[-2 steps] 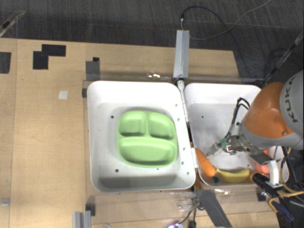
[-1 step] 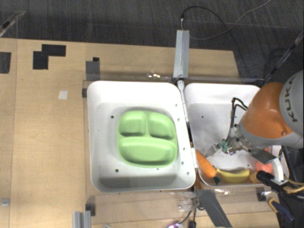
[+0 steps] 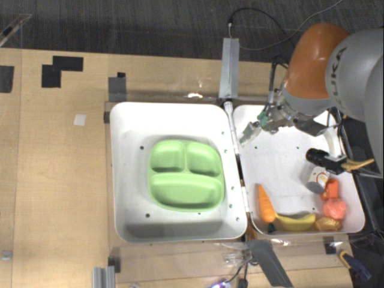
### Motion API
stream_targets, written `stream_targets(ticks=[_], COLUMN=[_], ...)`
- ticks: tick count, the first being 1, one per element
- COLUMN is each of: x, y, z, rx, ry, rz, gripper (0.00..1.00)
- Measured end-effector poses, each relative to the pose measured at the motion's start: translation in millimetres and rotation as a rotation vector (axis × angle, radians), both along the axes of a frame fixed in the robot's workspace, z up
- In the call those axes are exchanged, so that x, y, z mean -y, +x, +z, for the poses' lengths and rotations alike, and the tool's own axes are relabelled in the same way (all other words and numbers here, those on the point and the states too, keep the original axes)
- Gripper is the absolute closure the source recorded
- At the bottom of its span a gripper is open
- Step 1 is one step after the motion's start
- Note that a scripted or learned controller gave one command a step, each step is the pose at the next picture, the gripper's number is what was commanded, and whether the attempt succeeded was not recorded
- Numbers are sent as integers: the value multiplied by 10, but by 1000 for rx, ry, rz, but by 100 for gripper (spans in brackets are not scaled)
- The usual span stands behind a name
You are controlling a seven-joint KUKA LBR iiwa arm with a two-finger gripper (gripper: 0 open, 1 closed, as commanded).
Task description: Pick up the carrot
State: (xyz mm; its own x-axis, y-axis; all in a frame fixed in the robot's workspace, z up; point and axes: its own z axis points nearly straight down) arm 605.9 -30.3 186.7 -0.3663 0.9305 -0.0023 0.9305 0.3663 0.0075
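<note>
The carrot [image 3: 265, 203] is orange and lies along the left wall of the right bin [image 3: 282, 155], near its front, tip pointing toward the back. My gripper [image 3: 249, 131] hangs over the back left part of the same bin, slanting down toward the divider between the bins. It is well behind the carrot, apart from it, and nothing shows in it.
A yellow banana [image 3: 295, 222] lies along the right bin's front wall beside the carrot. Pink, orange and tan toy foods [image 3: 333, 207] and a small can [image 3: 317, 179] crowd the front right corner. The left bin [image 3: 126, 161] holds a green divided plate [image 3: 186, 174].
</note>
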Motion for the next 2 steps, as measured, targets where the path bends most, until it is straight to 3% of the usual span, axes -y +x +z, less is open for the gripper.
stream_targets(ticks=[1,2], x=[295,670], y=[-1023,-1116], z=[66,-944], rx=[-3,3], ry=[-1,-2], rz=[113,25], gripper=[0,0])
